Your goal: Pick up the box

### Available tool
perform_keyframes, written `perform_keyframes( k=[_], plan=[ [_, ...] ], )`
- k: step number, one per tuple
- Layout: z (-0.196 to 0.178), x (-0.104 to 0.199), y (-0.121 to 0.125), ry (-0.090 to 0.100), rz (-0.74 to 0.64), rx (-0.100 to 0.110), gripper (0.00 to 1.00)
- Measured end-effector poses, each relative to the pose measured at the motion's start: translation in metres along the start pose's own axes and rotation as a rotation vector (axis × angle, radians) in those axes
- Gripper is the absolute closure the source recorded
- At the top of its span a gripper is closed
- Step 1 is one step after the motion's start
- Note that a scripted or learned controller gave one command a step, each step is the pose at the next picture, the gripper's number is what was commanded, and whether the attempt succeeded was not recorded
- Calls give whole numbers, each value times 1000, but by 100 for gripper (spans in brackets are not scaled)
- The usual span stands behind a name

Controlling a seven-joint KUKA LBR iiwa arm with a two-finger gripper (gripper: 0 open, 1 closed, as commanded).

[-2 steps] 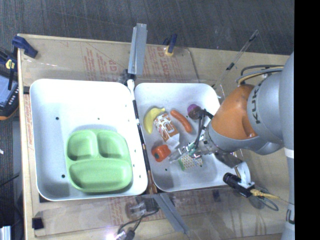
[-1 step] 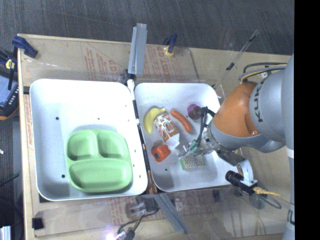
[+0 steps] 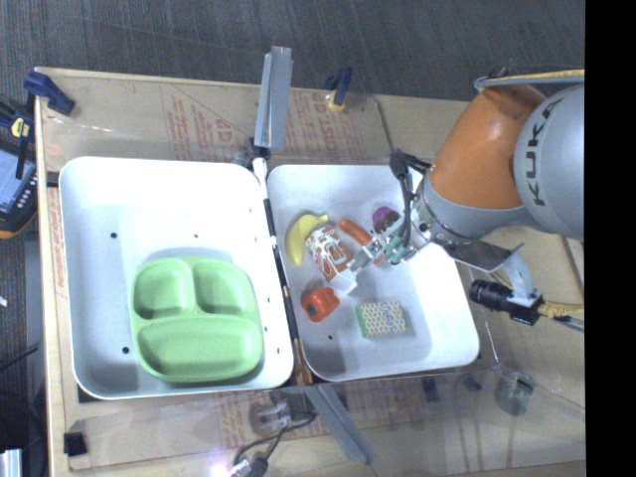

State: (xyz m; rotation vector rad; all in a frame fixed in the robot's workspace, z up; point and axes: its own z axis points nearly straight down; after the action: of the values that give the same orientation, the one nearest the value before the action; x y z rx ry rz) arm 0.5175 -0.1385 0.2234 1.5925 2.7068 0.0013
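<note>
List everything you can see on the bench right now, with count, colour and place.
bins: 2, white, side by side on the bench
tray: 1, green, three compartments, in the left bin
banana: 1, yellow, right bin, near its left wall
box: 1, white and orange print, right bin, beside the banana
sausage: 1, orange, right of the box
pepper: 1, red, below the box
sponge: 1, pale green, dotted, lower right bin
purple item: 1, at the gripper
clamps: 2, blue, bench's far edge
gripper: 1, grey, over the right bin, beside the box

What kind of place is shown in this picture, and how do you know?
Probably a robotics lab bench for grasping trials: a KUKA arm reaches over two white bins, clamps fix the wooden board, and toy food such as a banana lies inside.
</note>
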Motion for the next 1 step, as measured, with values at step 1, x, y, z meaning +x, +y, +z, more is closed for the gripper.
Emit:
perform_keyframes(
  k=[1],
  plan=[
    [-10, 0, 1, 0, -6, -1, 100]
  ],
)
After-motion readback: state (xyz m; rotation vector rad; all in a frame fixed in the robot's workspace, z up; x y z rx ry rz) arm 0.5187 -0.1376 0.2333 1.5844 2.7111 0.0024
